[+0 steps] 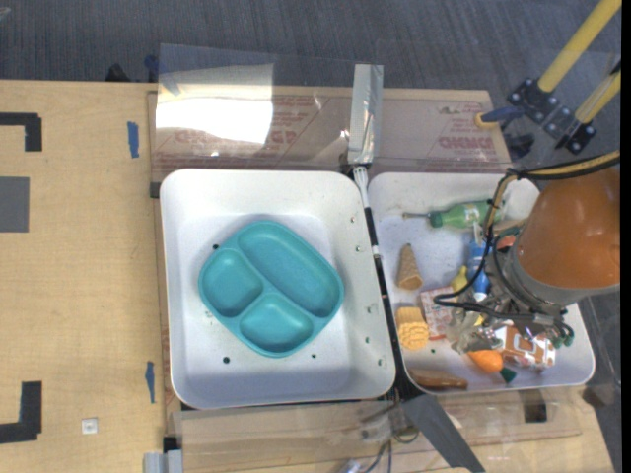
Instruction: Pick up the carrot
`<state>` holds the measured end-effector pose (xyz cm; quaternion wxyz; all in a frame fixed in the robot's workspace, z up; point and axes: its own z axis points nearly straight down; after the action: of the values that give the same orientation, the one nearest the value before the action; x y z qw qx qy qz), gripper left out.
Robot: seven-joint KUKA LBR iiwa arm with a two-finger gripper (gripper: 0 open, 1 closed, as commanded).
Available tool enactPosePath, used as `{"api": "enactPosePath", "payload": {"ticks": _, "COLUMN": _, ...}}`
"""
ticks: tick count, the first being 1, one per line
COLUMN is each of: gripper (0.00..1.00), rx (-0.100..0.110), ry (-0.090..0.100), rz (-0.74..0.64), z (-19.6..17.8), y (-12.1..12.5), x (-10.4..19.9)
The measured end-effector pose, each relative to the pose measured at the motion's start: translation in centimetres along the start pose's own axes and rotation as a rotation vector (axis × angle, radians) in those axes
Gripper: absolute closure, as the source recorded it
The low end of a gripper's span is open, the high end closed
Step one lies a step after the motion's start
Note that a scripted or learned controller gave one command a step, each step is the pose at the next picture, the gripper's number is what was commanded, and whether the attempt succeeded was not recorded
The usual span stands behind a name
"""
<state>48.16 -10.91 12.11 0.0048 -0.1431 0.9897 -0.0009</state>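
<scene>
Two shallow white bins are seen side by side on the bench. The left bin (pixel 187 264) holds a teal divided plate (pixel 271 286) with three compartments, set near its middle. The right bin (pixel 582 358) is crowded with toy food. A green bottle (pixel 458 216) lies on its side near the far wall, a tan cone (pixel 408 266) stands closer to the divider, and a yellow corn cob (pixel 411 328) lies in front of the cone. A brown sausage-like piece (pixel 439 381) rests along the near wall. The carrot (pixel 485 361), orange with a green end, is found toward the near side of the right bin, just right of the corn and among a clutter of wrapped items. The arm's orange band (pixel 577 235) is positioned over the right half of this bin, and the gripper (pixel 493 318) is lowered into the clutter directly above the carrot. Whether the carrot is touched cannot be told, and the state of the jaws cannot be made out among the cables and objects.
</scene>
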Motion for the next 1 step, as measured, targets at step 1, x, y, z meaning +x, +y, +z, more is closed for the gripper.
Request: {"api": "enactPosePath", "payload": {"ticks": 1, "gripper": 0.00, "rx": -0.001, "ry": 0.001, "rz": -0.001, "z": 0.03, "y": 0.05, "x": 0.00}}
